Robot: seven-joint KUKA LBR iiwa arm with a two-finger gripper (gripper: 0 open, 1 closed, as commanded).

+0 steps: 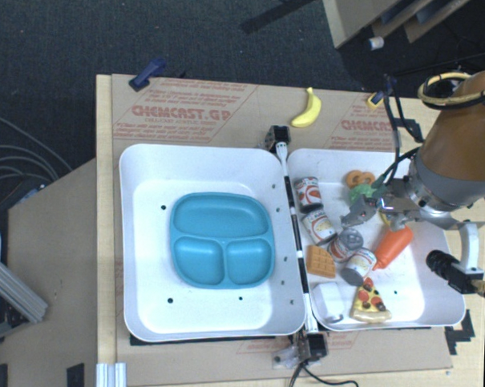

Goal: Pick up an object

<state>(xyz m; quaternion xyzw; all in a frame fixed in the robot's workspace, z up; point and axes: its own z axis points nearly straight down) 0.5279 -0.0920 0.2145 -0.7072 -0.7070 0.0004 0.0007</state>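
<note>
The right bin (430,305) holds several toy foods. A red and white can (308,191) lies near its left wall, with a second can (320,226) below it and a third can (351,248) toward the middle. An orange carrot (393,245) lies slanted just under the wrist. A waffle (321,263) and a pizza slice (370,302) lie toward the front. An orange ring-shaped piece (358,179) sits at the back. My gripper (360,211) reaches in from the right, low over the bin's middle, above the third can and beside a green piece (363,195).
The left bin (137,224) holds a blue divided plate (221,237). A yellow banana (307,110) and a blue clip (147,74) lie on the cardboard behind the bins. The arm's orange and grey body (457,150) overhangs the right bin's far right corner.
</note>
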